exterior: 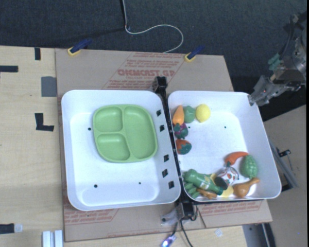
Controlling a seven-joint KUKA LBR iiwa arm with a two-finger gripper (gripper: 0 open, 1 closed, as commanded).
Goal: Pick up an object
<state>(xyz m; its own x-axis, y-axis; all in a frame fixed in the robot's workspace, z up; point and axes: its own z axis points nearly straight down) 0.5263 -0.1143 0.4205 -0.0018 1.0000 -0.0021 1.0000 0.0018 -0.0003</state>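
The gripper [260, 94] hangs just past the far right corner of the right bin [247, 138], holding nothing; its end is too blurred to tell how it stands. Inside that bin, a yellow ball [203, 112] lies near the far left corner, with an orange carrot [178, 115] just beside it. A heap of toy food [221, 179] fills the near edge, a green vegetable [249, 165] at its right end. The left bin [77, 189] touches the right bin's left wall and bears a green divided plate [125, 133]
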